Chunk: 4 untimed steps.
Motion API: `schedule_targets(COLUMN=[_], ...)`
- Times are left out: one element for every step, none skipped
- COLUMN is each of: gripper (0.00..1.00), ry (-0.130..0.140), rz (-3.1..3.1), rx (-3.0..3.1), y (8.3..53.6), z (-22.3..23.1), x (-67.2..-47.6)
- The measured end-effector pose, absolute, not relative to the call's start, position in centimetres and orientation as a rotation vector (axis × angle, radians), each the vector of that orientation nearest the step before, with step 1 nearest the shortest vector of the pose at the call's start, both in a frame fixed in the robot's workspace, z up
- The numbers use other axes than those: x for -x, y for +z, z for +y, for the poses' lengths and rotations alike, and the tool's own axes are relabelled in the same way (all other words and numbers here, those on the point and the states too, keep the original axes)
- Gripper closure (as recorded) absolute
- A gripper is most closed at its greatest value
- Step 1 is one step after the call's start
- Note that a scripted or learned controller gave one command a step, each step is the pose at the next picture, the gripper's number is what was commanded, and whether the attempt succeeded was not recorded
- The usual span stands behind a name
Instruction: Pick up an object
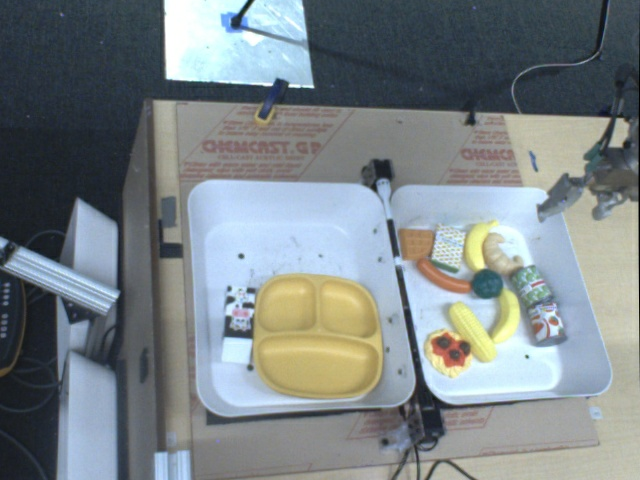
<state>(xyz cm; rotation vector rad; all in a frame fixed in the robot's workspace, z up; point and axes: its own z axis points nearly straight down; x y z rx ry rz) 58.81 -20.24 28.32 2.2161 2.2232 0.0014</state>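
Hovering at the right edge beyond the right bin (590,368), the gripper (585,190) is carrying nothing; whether its jaws are apart I cannot tell. Toy foods, including a banana (481,242), are lying untouched, so picking is not begun.

Not much of me to look at tbh: my gripper (578,194) is dull grey metal, a chunky little cluster of brackets with a flat grey finger (556,197) sticking out. Thin dark cable (560,65) loops above it.
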Motion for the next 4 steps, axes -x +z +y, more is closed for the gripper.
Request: schedule_targets(gripper=[0.00, 0.00, 0.00, 0.00], ry=[0.001, 0.006, 0.001, 0.001], rz=[2.228, 2.220, 2.222, 2.223], rx=[-2.218, -2.213, -2.219, -2.220], y=[18.2, 9.8, 8.4, 8.4], z=[-14.7, -14.5, -12.3, -12.0], x=[-61.3, -61.9, -58.2, -54.7])
